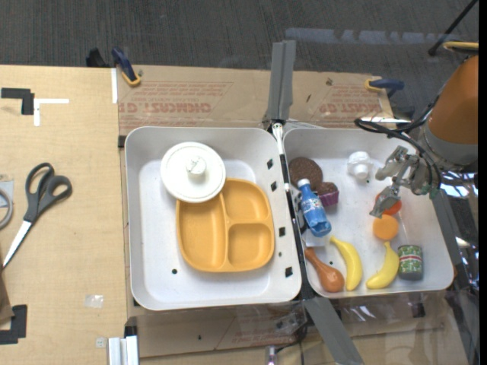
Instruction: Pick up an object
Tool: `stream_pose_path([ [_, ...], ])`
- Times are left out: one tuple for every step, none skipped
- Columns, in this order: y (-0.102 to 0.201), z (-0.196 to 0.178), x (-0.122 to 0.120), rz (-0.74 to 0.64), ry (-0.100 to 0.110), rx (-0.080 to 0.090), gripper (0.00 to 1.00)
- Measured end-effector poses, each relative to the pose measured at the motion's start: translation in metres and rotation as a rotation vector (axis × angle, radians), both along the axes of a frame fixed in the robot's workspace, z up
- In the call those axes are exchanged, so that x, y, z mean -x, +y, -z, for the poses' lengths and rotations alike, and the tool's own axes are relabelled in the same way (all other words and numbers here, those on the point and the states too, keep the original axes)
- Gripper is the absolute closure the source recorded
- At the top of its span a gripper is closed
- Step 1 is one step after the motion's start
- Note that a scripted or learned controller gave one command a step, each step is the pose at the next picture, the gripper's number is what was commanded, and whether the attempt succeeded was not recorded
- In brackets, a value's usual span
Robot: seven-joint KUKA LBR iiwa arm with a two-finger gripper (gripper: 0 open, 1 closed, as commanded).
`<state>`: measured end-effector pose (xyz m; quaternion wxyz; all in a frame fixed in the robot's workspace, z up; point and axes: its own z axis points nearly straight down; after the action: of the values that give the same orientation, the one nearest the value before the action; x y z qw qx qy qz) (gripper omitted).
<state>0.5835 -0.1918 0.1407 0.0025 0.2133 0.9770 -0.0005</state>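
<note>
Nearest me, two bananas lie lengthwise, tips pointing toward the bin's far wall. I see the gripper above the orange; I cannot tell its state.

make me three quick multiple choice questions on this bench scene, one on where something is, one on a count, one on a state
1. Where does the white lid sit?
A. in the left bin, overlapping the yellow tray's upper left corner
B. in the right bin beside the bottle
C. on the bench by the scissors

2. How many bananas lie in the right bin?
A. one
B. two
C. four

3. How does the blue water bottle rest?
A. standing upright
B. lying on its side
C. held in the air by the gripper

Answers:
1 A, the lid overlaps the yellow divided tray inside the left bin.
2 B, two yellow bananas lie near the bin's front edge, the second at.
3 B, its whole length shows flat on the bin floor, apart from the gripper.
</note>
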Motion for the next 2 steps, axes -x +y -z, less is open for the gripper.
stream_pose_path([
  [-0.025, 0.048, 0.042, 0.071, 0.001, -0.001, 0.0],
  [-0.025, 0.037, 0.04, 0.067, -0.003, 0.001, 1.0],
])
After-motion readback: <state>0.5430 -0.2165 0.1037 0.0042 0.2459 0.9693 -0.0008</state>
